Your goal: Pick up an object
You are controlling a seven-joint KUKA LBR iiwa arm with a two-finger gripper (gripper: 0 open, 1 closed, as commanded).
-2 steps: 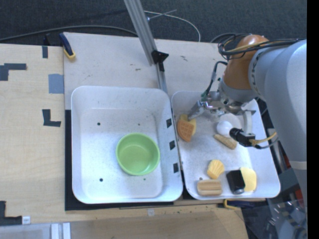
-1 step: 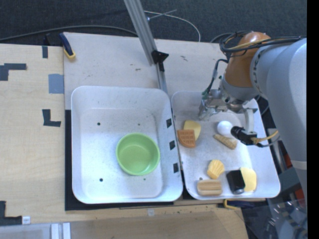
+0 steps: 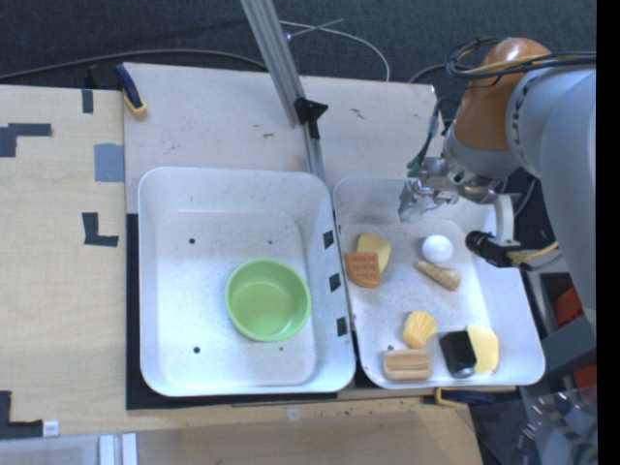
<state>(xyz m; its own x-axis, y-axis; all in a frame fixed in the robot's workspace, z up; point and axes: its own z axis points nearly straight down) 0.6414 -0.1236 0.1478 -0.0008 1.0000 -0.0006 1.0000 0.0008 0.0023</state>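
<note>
Nearest, along the right bin's (image 3: 531, 329) front wall, a tan block (image 3: 406, 364), a black piece (image 3: 458, 353) touching a yellow one (image 3: 484, 348), and a ridged yellow piece (image 3: 418, 328) crowd together, poor for 2 fingers. Farther back, the white ball (image 3: 438, 248) lies apart, likeliest target. The tool (image 3: 418, 201) hovers beyond it, holding nothing; its opening I cannot tell. The left bin (image 3: 155, 260) holds 1 green bowl (image 3: 268, 299).

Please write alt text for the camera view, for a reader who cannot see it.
A grey robot arm's gripper hangs above the far end of the right bin, which holds small food toys, among them a white ball. The left bin holds a green bowl.
</note>
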